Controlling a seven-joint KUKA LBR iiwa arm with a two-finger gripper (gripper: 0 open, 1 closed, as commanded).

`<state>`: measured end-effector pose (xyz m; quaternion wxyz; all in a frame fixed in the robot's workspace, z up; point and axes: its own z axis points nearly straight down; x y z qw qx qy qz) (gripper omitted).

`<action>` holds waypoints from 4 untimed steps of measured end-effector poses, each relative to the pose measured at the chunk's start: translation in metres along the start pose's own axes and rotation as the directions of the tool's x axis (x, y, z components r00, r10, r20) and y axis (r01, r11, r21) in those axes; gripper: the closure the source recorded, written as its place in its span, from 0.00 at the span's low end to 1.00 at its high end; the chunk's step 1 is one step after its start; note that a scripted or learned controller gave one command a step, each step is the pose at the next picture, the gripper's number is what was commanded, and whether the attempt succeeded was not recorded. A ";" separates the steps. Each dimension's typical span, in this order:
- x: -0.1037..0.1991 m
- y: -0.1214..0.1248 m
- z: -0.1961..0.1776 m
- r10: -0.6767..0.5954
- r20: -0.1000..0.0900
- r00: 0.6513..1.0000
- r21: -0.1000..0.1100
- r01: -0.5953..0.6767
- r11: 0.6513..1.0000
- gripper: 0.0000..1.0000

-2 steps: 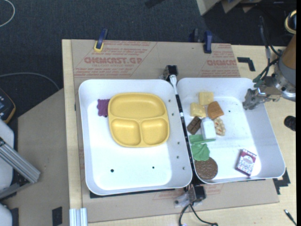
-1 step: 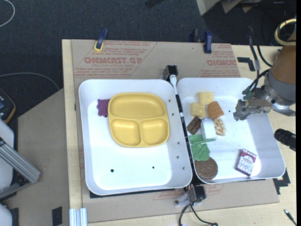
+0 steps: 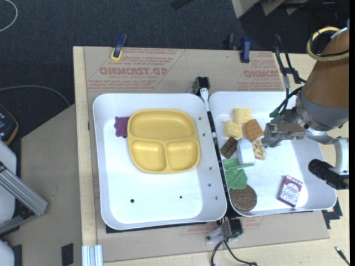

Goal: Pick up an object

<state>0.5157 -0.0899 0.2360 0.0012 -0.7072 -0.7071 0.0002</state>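
The right bin (image 3: 310,170) holds a loose heap: two pale yellow cheese-like blocks (image 3: 242,116), an orange-brown bread piece (image 3: 254,129), a brown chocolate bar (image 3: 228,147), a small white bottle (image 3: 244,149), a green leaf (image 3: 237,175), a round brown cookie (image 3: 243,198) and a red-and-white packet (image 3: 290,191). My gripper (image 3: 270,138) hangs low over the heap's right edge, beside the bread piece and a speckled snack (image 3: 258,149). The arm (image 3: 327,87) comes in from the right and covers the bin's upper right part.
The left bin (image 3: 116,182) carries a yellow divided plate (image 3: 163,139) with a purple object (image 3: 121,126) at its left edge. A black clip (image 3: 202,85) sits between the bins at the back. Blue and yellow clamps (image 3: 117,49) hold the cardboard base.
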 end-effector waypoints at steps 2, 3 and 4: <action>0.069 -0.021 0.011 -0.001 0.001 1.000 -0.003 0.001 1.000 1.00; 0.056 -0.033 0.017 0.001 0.000 1.000 0.001 -0.001 1.000 1.00; 0.067 -0.023 0.020 -0.001 0.001 1.000 -0.003 0.001 1.000 1.00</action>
